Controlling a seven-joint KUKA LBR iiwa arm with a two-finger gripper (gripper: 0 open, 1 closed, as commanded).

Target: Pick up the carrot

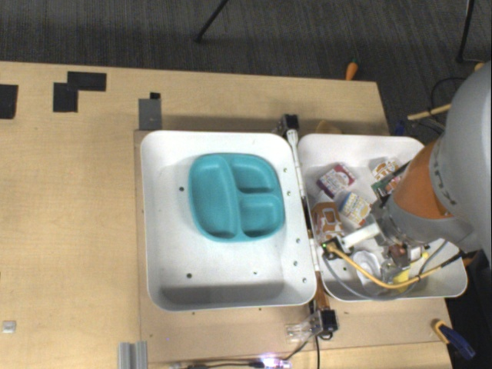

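Note:
My gripper [390, 266] is low inside the right bin [323, 148], near its front edge, pointing down among small items. The grey arm with its orange band [415, 191] reaches in from the right and hides the bin's right and near parts. Beside the gripper lie a purple and white packet [336, 179], a blue and yellow packet [354, 206], a brown item [327, 220] and a green and white item [382, 167]. I cannot tell which of these small things is the carrot.
The left bin [165, 229] holds a teal divided plate [234, 197] near its middle. A small orange object [351, 71] lies past the bench's far edge. The wall between the two bins runs close to the gripper's left.

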